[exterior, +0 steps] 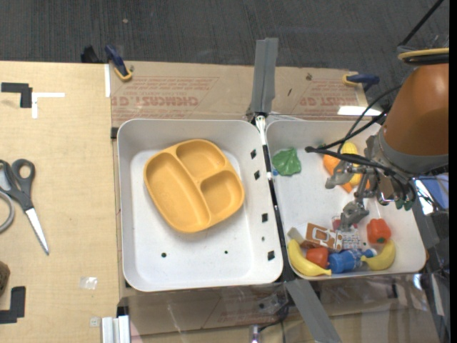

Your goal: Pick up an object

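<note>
1. The gripper (352, 213) hangs over the right bin (300, 199); whether it is spread or pressed together cannot be told.
2. Beneath it lies a toy pile: banana (305, 261), blue piece (343, 261), red pepper (378, 230).
3. The arm (421, 113) partly hides an orange toy (333, 163).
4. A yellow divided plate (194, 184) sits in the left bin (143, 263).

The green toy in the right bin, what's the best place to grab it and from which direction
Judging from the camera view, come straight down on the green toy and pinch across its lumpy middle. It lies alone near the right bin's upper left corner, apart from the other toys, so the top is free. The divider wall stands close on its left, so set the fingers toward and away from the camera rather than left-right.
</note>
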Robot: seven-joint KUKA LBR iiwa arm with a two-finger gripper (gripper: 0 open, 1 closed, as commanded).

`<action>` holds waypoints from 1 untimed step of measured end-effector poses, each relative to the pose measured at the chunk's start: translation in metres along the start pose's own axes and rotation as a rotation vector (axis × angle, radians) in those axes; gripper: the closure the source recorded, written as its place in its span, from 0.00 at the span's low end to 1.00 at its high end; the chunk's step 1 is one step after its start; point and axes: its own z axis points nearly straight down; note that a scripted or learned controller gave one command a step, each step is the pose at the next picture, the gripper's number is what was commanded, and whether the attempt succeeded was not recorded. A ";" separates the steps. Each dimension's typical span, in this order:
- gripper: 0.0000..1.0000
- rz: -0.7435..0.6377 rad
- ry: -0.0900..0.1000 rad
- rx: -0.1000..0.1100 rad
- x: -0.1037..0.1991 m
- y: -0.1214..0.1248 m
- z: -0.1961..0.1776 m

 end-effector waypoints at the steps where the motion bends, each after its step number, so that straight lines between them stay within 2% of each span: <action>1: 0.00 0.100 -0.002 0.000 -0.055 -0.026 0.094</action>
